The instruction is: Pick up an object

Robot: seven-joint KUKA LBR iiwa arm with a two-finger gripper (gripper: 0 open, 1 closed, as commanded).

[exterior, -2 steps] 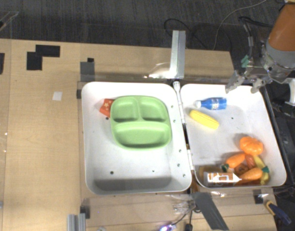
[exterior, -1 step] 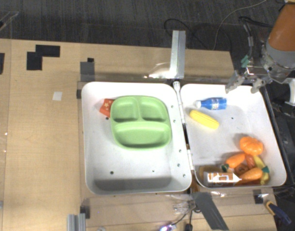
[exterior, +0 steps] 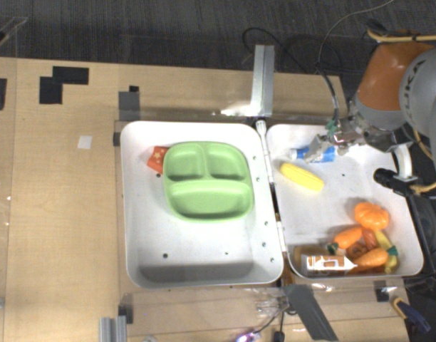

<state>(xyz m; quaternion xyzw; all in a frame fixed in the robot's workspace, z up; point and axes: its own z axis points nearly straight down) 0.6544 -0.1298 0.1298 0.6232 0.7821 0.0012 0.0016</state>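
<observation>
Gripper point(exterior: 333, 135), its grip state impossible to tell, sits over a blue tube point(exterior: 312, 153) at the right bin's point(exterior: 303, 212) far edge, near a yellow corn point(exterior: 302, 177).

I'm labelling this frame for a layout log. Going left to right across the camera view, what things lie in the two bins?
Small red-orange item → green divided tray → yellow corn-like piece → blue and white tube by the claw → orange pumpkin-like toy. The pile in the right bin's near corner overlaps too much to order.
</observation>
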